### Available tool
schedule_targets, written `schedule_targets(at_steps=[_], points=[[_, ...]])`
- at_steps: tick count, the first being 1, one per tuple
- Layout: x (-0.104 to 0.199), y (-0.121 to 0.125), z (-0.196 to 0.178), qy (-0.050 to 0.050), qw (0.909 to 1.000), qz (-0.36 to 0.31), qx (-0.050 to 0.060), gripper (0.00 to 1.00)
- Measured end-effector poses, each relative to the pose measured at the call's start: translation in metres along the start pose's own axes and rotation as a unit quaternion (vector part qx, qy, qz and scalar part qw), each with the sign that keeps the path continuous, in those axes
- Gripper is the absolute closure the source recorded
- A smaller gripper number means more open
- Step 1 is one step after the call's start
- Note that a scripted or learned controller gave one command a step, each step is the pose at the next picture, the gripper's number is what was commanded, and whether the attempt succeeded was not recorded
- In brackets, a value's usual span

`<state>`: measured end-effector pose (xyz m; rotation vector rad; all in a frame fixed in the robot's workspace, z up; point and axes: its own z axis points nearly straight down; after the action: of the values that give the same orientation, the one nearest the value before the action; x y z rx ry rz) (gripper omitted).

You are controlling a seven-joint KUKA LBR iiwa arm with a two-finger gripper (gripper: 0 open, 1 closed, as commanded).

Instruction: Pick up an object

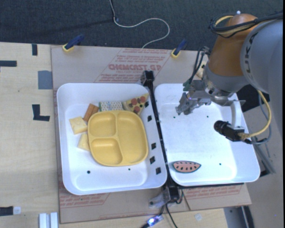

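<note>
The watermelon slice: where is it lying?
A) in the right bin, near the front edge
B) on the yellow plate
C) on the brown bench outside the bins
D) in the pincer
A: the watermelon slice lies flat on the floor of the right bin, near its front rim, apart from the yellow plate in the left bin.

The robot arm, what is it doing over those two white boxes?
The grey and orange arm reaches in over the right bin, with its gripper near that bin's top left part. A toy watermelon slice lies at the bin's front edge, well apart from the gripper. The left bin holds a yellow divided plate with small toy foods tucked around it.
</note>
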<state>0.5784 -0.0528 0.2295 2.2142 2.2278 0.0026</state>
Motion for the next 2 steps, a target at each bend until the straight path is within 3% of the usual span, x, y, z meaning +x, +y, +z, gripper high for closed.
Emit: schedule_targets(at_steps=[1, 2], points=[[0.035, 0.05, -0.003, 0.0, 1.0, 0.0, 0.0, 1.0], [0.044, 0.066, -0.004, -0.001, 1.0, 0.002, 0.001, 1.0]])
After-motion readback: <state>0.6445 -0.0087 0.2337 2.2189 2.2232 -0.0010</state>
